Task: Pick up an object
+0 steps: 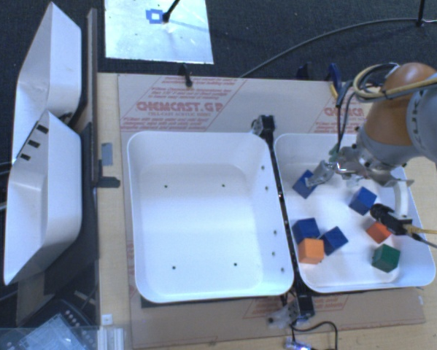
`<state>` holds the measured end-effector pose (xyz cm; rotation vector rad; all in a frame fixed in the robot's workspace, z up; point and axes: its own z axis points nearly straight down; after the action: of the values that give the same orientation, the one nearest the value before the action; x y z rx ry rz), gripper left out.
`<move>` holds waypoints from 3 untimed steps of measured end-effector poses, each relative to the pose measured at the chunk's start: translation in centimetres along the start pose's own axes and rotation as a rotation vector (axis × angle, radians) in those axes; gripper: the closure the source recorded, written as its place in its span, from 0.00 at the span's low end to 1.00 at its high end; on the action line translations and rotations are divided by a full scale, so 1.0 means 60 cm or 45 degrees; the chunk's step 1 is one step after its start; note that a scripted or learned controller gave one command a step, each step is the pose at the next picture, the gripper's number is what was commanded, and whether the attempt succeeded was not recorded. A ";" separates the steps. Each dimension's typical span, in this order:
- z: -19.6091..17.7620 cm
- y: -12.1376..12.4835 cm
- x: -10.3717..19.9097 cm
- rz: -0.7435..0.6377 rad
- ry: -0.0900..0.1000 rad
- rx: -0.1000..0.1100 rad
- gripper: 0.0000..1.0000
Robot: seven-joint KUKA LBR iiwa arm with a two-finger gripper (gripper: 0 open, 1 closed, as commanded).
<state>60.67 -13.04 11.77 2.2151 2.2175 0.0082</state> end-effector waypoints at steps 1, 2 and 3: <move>-0.014 -0.001 0.001 0.000 0.002 0.003 1.00; -0.111 0.013 0.012 -0.001 0.001 0.004 1.00; -0.185 0.015 0.012 0.000 0.001 0.005 1.00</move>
<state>61.49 -12.32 22.90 2.2177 2.2198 0.0046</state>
